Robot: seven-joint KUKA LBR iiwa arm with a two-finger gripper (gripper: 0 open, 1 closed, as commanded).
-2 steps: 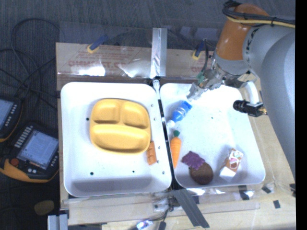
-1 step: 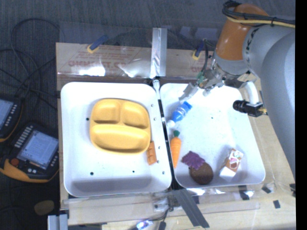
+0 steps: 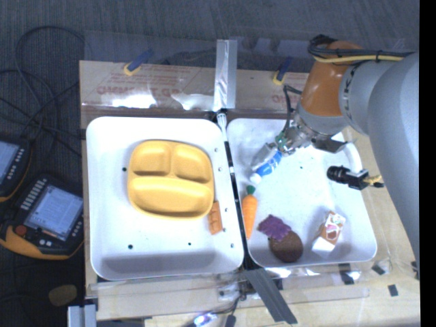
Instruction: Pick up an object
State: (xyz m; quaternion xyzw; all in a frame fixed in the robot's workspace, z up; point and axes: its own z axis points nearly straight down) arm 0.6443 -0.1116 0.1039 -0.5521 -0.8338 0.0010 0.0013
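My gripper (image 3: 287,142) is low in the back part of the right bin (image 3: 354,251), under the orange-banded wrist. Its tip is at the upper end of a blue and white tube (image 3: 264,167), which lies slanted toward the bin's left wall. I cannot tell whether the tube is gripped. Nearer the front, a carrot (image 3: 249,211) lies along the left wall. A purple piece (image 3: 274,226) rests against a brown ball (image 3: 287,246). A small white and red carton (image 3: 330,231) stands at the front right.
The left bin (image 3: 109,251) holds a yellow divided plate (image 3: 169,178), with a small orange piece (image 3: 215,218) at its right edge by the divider. A handheld controller (image 3: 48,213) and cables lie off the bench to the left.
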